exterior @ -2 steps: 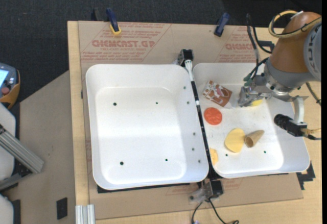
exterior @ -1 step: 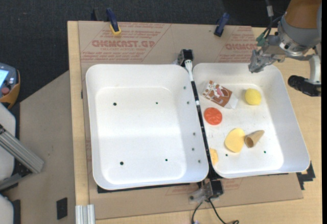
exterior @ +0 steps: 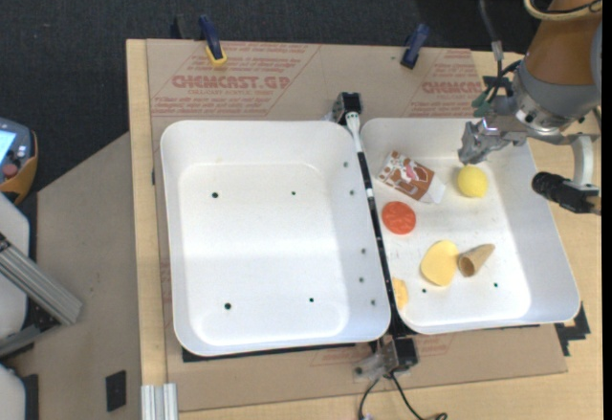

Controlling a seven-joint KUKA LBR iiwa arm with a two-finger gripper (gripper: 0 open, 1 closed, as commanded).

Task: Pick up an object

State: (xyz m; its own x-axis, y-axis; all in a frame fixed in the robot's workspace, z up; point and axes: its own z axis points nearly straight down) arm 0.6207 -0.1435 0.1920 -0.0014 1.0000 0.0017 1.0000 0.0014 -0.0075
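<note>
One fixed camera looks down at a slant from above my bench (exterior: pixel 287 74), taking in both white bins (exterior: pixel 191 217) from moderately far.

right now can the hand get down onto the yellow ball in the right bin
Probably yes. The hand hangs just above and left of the yellow ball, with bare bin floor around the ball. The nearest thing, the red-and-white packet, lies apart to its left.
</note>
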